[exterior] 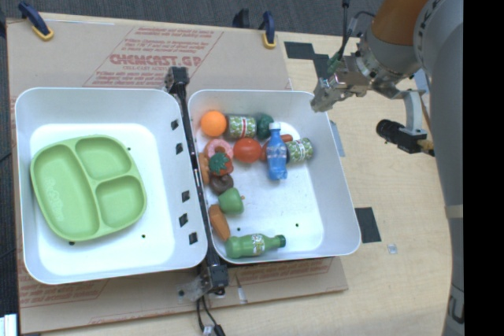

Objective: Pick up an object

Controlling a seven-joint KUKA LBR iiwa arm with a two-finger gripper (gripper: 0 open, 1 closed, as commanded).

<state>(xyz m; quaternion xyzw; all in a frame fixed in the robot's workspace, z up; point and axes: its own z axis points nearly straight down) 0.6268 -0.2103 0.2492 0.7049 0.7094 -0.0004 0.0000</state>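
Note:
The right bin (335, 201) holds several toy foods: an orange ball (213, 123), a red tomato (247, 150), a blue bottle (276, 155), a green pepper (231, 201), a carrot (220, 222) and a green bottle (255, 245) lying near the front wall. Small cans (241, 125) lie along the back. My gripper (322, 100) hangs over the bin's back right corner, beside the rim, with nothing seen between its fingers. It stands apart from all the objects.
The left bin (157, 248) holds a green divided plate (88, 186). A black hinge strip (187, 161) runs between the bins. Cardboard (157, 51) lies under both, clamped at the back. The arm's black cable and bracket (402, 134) sit right of the bin.

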